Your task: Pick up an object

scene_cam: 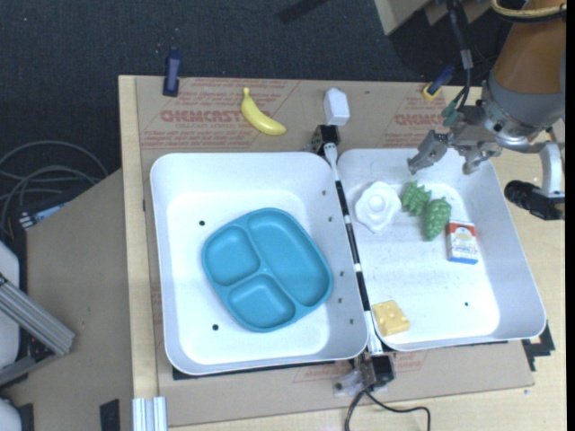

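Below the open fingers (451,153) lies green broccoli (426,206).

Two white bins (180,187) (512,268) sit side by side. The left holds one blue tray (265,268). The right holds one white cup (377,206), one green bunch (427,206), one carton (462,241) and one yellow block (390,317); one banana (260,115) lies beyond.

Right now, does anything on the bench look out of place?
Yes: a yellow banana lies on the cardboard behind the left bin, outside both bins. The other items sit inside the bins.
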### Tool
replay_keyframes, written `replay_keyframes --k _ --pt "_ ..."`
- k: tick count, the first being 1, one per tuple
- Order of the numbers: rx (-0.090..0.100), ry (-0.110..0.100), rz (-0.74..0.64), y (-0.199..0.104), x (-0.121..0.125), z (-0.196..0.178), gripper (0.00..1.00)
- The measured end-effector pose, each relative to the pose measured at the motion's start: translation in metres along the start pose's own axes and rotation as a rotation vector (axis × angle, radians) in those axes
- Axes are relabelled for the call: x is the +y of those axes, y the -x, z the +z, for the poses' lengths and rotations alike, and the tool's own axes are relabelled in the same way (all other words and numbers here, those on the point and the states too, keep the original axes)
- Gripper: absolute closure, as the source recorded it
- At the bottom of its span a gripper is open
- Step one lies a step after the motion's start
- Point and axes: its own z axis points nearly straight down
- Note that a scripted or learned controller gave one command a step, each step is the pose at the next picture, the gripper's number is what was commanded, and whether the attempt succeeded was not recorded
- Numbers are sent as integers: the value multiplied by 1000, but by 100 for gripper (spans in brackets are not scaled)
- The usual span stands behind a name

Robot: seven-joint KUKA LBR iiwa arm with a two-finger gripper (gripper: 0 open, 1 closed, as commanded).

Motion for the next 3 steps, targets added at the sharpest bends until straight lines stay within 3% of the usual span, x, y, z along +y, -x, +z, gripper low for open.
replay_keyframes --k 1,2,3 --pt "-2 4 0 16 -3 120 0" --pt "-1 -2 2 76 -50 151 0" --pt "-1 2 1 75 -49 141 100"
